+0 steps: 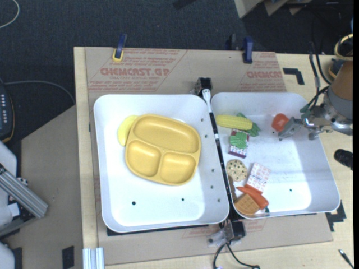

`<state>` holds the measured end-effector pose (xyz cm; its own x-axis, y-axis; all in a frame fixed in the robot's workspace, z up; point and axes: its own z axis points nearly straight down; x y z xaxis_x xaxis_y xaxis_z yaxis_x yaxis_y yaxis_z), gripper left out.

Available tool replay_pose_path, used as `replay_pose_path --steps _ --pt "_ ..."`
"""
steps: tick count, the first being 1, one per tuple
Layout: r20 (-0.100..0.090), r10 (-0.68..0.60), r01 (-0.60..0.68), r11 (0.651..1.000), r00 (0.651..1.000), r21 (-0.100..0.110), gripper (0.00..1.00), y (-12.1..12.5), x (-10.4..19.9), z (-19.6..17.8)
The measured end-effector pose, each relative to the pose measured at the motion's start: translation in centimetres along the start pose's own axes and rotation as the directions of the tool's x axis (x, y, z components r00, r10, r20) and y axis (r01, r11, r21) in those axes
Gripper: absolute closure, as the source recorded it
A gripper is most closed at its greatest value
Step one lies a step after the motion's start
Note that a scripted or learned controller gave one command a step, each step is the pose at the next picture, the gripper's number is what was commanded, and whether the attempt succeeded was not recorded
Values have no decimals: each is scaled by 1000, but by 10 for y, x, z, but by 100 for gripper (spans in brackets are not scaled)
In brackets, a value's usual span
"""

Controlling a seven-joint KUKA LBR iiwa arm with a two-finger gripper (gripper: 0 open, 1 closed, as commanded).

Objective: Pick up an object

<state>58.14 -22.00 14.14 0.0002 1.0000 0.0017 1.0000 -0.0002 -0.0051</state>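
Gripper: your gripper [293,129] sits at about 3 o'clock in the camera view, low over the upper right part of the right bin; you can see grey metal parts pointing toward 9 o'clock, but you cannot tell how the tool is set.
Red object: a small red, tomato-like piece [280,121] lies just at the gripper's 10 o'clock, close to or touching its tip; nothing shows it clamped.
Right bin: the right bin [314,198] holds all the loose items; its lower right floor is bare white.
Corn: a yellow corn cob with green leaves [238,122] lies at 9 o'clock from the red object, near the bin's left wall.
Packet: a small red and green packet [239,143] lies just at the corn's 6 o'clock.
Cookie: a round speckled cookie [236,170] lies at 6 o'clock from the packet.
White pack: a white pack with red print [258,176] lies just at the cookie's 3 o'clock, tilted.
Orange pieces: an orange-red strip [253,194] lies across a tan round piece [245,205] at the bin's lower left corner.
Arm: the arm [343,88] comes in from 3 o'clock, past the bin's right rim.
Left bin: the left bin [112,167] lies at 9 o'clock, touching the right bin along a dark seam.
Yellow tray: a yellow three-compartment tray [162,149] lies in the left bin, upper centre.
Yellow slice: a pale yellow piece [125,129] peeks out at the tray's 10 o'clock edge.
Bench: the bench board [168,66] carries two clamps at 12 o'clock.
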Motion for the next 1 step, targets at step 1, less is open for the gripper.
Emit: replay_pose_path --steps 1 --pt "-7 -3 3 1000 1000 0 0 1 4 52"
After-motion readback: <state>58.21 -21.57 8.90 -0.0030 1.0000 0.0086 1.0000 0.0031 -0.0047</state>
